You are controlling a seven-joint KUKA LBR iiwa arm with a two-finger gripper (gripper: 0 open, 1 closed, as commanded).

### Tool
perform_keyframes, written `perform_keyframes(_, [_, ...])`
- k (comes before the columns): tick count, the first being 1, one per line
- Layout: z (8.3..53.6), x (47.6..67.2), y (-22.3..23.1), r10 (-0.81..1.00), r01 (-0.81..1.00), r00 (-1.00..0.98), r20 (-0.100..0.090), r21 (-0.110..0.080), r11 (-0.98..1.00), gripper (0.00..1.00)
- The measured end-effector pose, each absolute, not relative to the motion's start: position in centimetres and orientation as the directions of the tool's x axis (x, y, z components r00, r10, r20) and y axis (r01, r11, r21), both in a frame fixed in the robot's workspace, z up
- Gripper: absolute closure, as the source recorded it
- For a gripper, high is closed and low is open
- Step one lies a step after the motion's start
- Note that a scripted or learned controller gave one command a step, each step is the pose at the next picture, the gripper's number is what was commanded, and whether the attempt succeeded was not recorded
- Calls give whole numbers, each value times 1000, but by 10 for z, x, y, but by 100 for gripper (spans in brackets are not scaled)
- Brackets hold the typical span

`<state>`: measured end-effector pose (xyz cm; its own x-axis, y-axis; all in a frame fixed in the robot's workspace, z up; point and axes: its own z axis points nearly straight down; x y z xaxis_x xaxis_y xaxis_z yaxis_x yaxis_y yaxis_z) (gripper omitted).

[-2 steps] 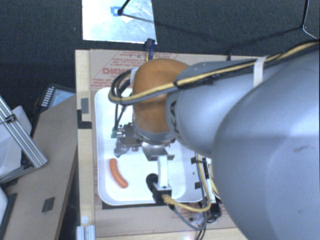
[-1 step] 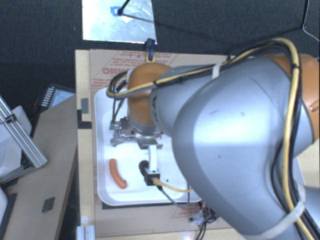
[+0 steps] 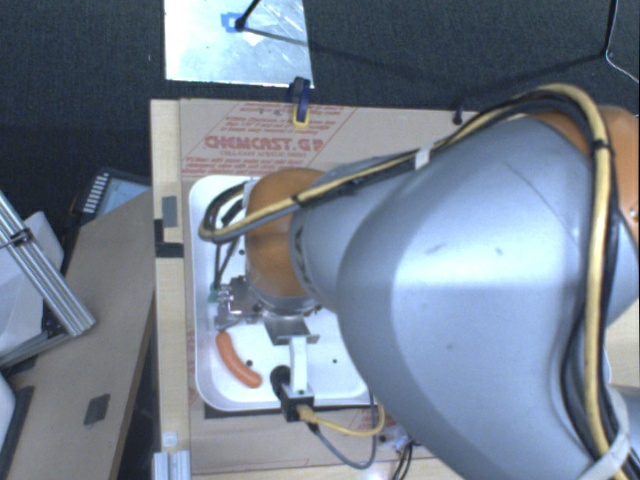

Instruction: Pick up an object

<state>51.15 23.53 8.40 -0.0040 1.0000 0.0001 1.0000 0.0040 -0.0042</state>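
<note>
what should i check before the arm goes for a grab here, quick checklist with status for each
1. Target in view: the orange sausage-shaped object lies on the floor of the white bin, near its lower left corner in the view: ok.
2. Target uncovered: nothing lies on it: ok.
3. Gripper lined up with the target: it sits beside the object, nearer the bin's middle, not over it: not ok.
4. Room at the wall: the object lies close to the bin's left wall, so the fit may be tight: cannot tell.
5. Other things in the bin: the grey arm covers much of it: cannot tell.
</note>
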Motion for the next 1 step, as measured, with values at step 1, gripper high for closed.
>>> perform_keyframes(1, [95, 515, 235, 1000, 1000, -2, 2, -1, 2, 100])
